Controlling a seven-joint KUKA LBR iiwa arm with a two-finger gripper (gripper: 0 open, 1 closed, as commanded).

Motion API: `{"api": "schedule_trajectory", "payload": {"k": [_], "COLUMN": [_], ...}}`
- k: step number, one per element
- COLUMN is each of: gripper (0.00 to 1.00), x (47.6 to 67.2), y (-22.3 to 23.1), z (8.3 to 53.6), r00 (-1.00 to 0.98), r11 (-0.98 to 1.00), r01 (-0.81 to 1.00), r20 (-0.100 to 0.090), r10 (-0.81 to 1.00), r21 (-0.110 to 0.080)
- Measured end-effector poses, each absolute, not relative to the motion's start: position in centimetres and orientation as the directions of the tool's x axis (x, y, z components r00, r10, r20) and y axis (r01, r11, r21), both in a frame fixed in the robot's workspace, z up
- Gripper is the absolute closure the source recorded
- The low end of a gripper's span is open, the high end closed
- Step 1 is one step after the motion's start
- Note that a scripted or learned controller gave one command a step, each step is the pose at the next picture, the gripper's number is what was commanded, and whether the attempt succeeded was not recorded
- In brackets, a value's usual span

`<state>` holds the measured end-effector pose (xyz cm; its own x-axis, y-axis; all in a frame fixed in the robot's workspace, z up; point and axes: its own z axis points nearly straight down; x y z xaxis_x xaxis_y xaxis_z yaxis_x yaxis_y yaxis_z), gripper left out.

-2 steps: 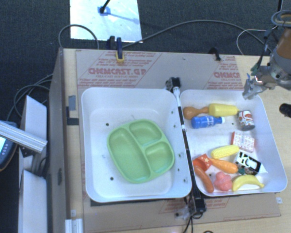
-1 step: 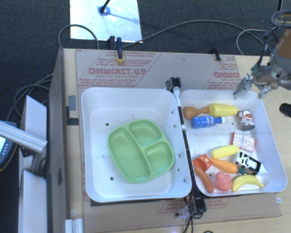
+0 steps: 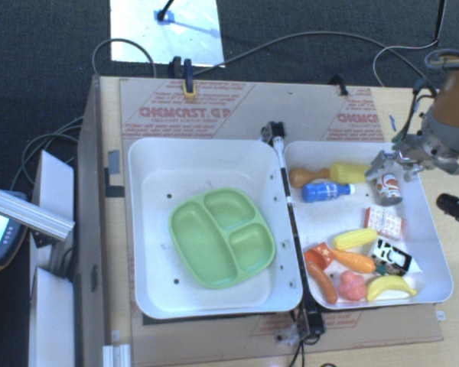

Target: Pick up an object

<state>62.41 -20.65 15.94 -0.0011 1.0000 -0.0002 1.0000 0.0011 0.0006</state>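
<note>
Hand (image 3: 388,167) over right bin's (image 3: 436,239) far edge, touching small can (image 3: 389,189), perhaps gripped; finger spread unclear.

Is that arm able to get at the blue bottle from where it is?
Probably yes: the blue bottle lies uncovered in the right bin, nothing stacked on it, and the gripper hovers just to its right.

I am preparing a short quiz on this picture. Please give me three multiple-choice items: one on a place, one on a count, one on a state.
1. In which bin does the green plate lie?
A. left
B. right
C. neither

2. How many compartments has this plate?
A. two
B. three
C. five

3. How does the blue bottle rest?
A. upright
B. on its side
C. on the plate

Answers:
1 A: it lies in the left bin.
2 B: ridges divide it into three.
3 B: it lies flat in the right bin.
</note>
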Motion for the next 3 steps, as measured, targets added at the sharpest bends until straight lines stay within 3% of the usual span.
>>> {"api": "schedule_trajectory", "payload": {"k": [1,2,3], "gripper": [0.0,1.0,1.0], "x": [63.9,64.1,67.0], "y": [-20.6,-20.6,-10.3], "z": [8.3,9.5,14.7], "r00": [-0.004,-0.006,-0.004], "r11": [0.004,0.006,0.004], "r01": [1.0,1.0,1.0], "r20": [0.001,-0.001,0.0], "r10": [1.0,1.0,1.0], "r21": [-0.001,0.004,0.006]}}
